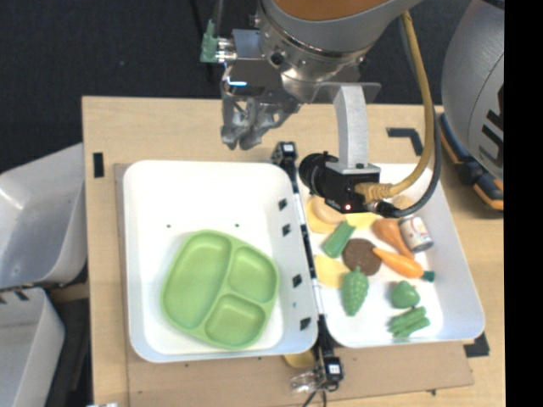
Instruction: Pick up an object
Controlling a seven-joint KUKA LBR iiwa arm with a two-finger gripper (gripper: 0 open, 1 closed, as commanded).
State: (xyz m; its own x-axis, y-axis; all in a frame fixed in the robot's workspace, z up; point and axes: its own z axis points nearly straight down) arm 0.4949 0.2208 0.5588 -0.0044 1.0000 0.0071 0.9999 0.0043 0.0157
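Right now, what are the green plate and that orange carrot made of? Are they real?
The green plate looks like moulded plastic: one even light green, smooth, with three pressed-in sections and a soft sheen. The carrot looks like a plastic toy too, probably not real: its orange is flat and uniform with a neat green tip. The white bin under the plate seems to be smooth plastic as well.

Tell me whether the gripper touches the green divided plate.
Apart. The camera view shows the gripper above the left bin's far rim, bare white floor separating it from the green divided plate.
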